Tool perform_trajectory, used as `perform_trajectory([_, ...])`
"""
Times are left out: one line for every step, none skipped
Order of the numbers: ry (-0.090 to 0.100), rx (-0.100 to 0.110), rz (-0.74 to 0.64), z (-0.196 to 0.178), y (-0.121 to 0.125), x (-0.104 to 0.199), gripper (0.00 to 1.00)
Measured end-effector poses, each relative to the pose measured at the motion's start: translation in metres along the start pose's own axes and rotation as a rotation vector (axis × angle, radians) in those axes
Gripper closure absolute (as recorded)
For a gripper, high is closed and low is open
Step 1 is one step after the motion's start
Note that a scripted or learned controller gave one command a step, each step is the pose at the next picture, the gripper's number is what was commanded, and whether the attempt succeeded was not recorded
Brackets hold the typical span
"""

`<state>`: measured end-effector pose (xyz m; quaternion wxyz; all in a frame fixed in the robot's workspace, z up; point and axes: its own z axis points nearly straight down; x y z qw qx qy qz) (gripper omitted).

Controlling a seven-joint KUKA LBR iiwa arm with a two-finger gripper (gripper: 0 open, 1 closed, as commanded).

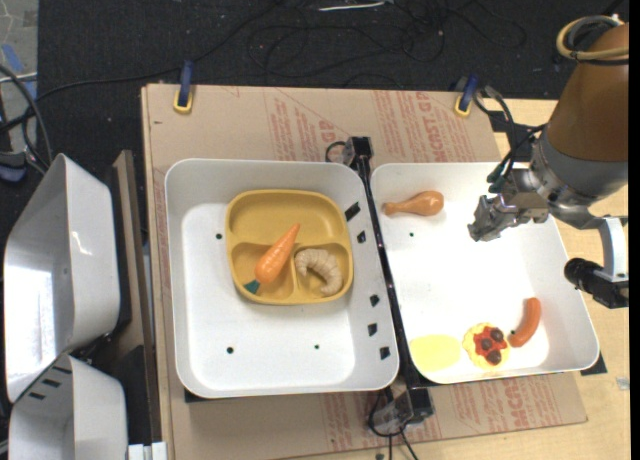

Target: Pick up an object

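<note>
Two white bins point(200, 348) on cardboard-topped bench point(300, 118)

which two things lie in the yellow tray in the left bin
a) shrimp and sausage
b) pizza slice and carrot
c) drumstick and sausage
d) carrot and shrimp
d: the carrot and the shrimp lie in the yellow tray in the left bin, while the drumstick, sausage and pizza slice lie in the right bin.

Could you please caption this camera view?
Gripper over right bin near drumstick; carrot on tray.
</note>
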<state>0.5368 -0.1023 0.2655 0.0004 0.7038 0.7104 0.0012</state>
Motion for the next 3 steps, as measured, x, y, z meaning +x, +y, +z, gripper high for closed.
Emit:
perform_trajectory([0.000,0.000,0.000,-0.002,0.019,0.049,1.00])
perform_trajectory([0.000,0.004,0.002,0.019,0.031,0.100,1.00])
perform_trajectory([0.000,0.003,0.001,0.036,0.044,0.152,1.00])
